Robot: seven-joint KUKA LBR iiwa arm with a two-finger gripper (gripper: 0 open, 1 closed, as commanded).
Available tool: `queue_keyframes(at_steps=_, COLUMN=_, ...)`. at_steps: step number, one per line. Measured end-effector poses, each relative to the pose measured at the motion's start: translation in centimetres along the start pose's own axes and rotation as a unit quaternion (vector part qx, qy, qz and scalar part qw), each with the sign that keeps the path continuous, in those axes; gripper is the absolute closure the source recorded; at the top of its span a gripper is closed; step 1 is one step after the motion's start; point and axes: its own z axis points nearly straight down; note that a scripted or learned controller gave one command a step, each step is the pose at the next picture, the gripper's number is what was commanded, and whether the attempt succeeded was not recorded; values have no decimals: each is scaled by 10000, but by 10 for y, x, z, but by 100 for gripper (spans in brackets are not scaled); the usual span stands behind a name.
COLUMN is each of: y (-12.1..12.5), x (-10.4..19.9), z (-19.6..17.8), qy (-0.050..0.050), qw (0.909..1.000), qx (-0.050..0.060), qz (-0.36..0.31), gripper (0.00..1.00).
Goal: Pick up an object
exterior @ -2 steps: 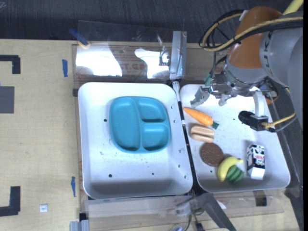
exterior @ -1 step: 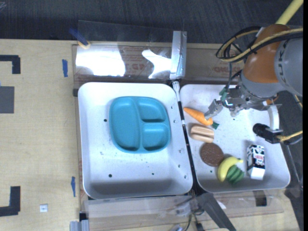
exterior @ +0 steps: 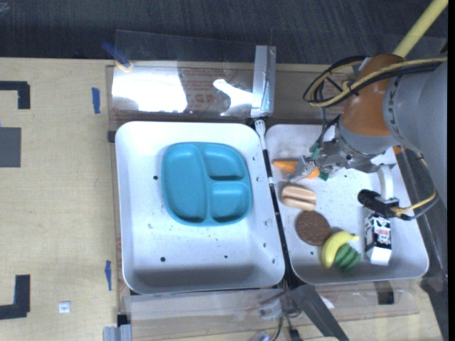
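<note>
Over the right-hand shallow white bin (exterior: 405, 261), the grey arm with its orange band (exterior: 366, 116) reaches down from the right, and its hand (exterior: 318, 163) sits low at the bin's upper left part. Whether the hand is spread or closed cannot be told from this slanted overhead view, and nothing can be seen held by it. Just beside the hand, towards the bin's left wall, lies a small orange carrot-shaped toy (exterior: 285, 166); this appears to be the object addressed. Below it lie a tan hot-dog-shaped toy (exterior: 298, 197), a round brown disc like a biscuit (exterior: 313, 227), a yellow and green fruit-shaped toy (exterior: 339, 251) and, near the right wall, a small white carton with black markings (exterior: 379, 239). The left-hand shallow white bin (exterior: 135, 212) carries a blue plastic tray with three compartments (exterior: 206, 182). Both bins rest on a pale wooden tabletop (exterior: 57, 190).

Step in hand, by judgement: the approach and descent for a grasp, with no lift begun. The next move calls for the hand to be centred across the carrot's narrow width, brought down to the bin floor, closed firmly, then raised straight. The bin wall close by the carrot leaves little room, and the neighbouring hot-dog toy could be nudged.
</note>
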Motion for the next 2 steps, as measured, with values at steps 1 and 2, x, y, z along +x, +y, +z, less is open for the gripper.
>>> queue_keyframes(at_steps=1, y=1, x=0, z=-12, qy=-10, qw=10000, qx=-21, qz=-2, gripper=100)
queue_keyframes(at_steps=2, y=20, x=107, z=-101, qy=20, qw=9987, qx=-5, qz=502, gripper=100)
